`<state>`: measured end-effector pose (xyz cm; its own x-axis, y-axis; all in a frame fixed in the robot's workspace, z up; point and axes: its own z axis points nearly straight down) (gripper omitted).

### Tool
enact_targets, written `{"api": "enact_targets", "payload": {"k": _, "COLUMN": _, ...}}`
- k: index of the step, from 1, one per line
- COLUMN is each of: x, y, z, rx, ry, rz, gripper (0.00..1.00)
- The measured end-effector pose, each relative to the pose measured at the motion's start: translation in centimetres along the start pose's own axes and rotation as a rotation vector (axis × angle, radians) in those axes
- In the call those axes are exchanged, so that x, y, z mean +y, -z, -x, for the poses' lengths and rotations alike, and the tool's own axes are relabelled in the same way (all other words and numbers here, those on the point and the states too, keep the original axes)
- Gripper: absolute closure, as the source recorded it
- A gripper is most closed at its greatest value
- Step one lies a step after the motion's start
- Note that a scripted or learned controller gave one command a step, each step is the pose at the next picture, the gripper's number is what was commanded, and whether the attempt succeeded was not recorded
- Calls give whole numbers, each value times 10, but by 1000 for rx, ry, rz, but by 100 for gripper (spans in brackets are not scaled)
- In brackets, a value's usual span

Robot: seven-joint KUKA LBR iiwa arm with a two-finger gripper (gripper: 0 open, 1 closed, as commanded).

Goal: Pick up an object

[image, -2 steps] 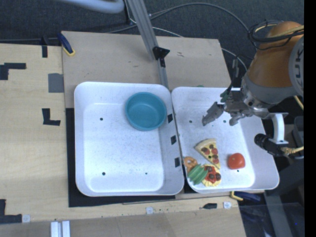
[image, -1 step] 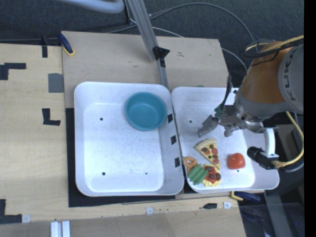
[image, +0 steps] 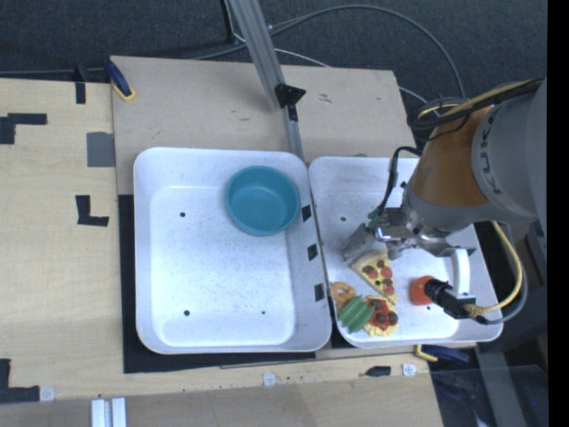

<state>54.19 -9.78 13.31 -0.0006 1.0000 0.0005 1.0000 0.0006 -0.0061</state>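
My gripper [image: 375, 247] hangs over the right bin [image: 342, 185], its fingers spread open and nothing between them. Just below its fingertips lies a toy pizza slice [image: 378, 274], yellow with red dots. Near the bin's front edge sit a green pepper toy [image: 354, 312], a small orange pretzel-like piece [image: 341, 291] and a second yellow and red toy [image: 383, 319]. A red toy [image: 420, 291] lies to the right of the slice. A blue bowl [image: 262, 200] stands at the back right of the left bin [image: 178, 265].
The grey and orange arm [image: 462, 172] covers the right side of the right bin. A slanted metal pole [image: 262, 47] runs down to the divide between the bins. Cables trail behind and beside the arm.
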Motion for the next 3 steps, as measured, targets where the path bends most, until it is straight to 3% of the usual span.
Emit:
{"api": "enact_targets", "payload": {"k": 1, "x": 2, "y": -43, "z": 2, "rx": -4, "ry": -2, "rz": 11, "gripper": 0}}
{"api": "enact_targets", "payload": {"k": 2, "x": 3, "y": -29, "z": 1, "rx": -3, "ry": -1, "rz": 16, "gripper": 100}}
{"api": "enact_targets", "payload": {"k": 3, "x": 7, "y": 13, "z": 2, "rx": -1, "ry": 0, "rz": 9, "gripper": 100}}
